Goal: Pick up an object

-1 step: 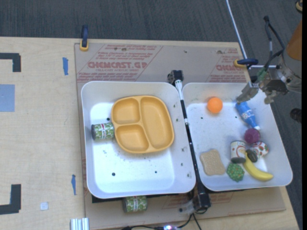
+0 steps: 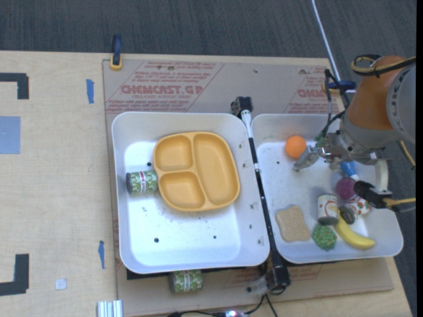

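I hold the gripper (image 2: 308, 160) over the right bin (image 2: 390, 243) — jaws apart, empty — the orange ball (image 2: 295, 146) just beside them, light, slick, best pinched across its middle.

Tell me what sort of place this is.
Probably a robotics lab bench set up for grasping trials. A grey arm reaches over two white bins fixed on a board, toy food such as a banana lies in the right bin, and blue tape marks dot the bench.
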Robot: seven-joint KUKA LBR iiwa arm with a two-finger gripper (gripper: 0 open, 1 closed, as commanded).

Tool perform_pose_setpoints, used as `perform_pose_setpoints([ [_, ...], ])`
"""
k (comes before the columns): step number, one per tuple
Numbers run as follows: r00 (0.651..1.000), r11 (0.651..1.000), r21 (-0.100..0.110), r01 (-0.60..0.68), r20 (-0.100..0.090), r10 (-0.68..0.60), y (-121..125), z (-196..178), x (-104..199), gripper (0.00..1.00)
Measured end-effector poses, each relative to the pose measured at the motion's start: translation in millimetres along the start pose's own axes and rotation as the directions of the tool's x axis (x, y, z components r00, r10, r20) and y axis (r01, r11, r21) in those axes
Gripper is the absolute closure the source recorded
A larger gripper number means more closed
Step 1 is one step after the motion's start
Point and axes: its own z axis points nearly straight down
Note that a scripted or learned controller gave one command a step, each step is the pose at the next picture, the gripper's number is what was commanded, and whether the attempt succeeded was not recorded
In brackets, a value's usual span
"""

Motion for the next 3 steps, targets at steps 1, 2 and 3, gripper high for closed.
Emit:
perform_pose_setpoints([
  [1,1.000,1.000,0.001,0.001,-0.002,-0.001,-18.8,-0.3,58.8,0.00],
  [2,1.000,1.000,-0.004,-0.001,0.001,0.001,-17.4,-11.6,57.4,1.00],
  [3,1.000,1.000,0.002,-0.002,0.002,0.002,-51.0,-1.1,-13.0,1.00],
])
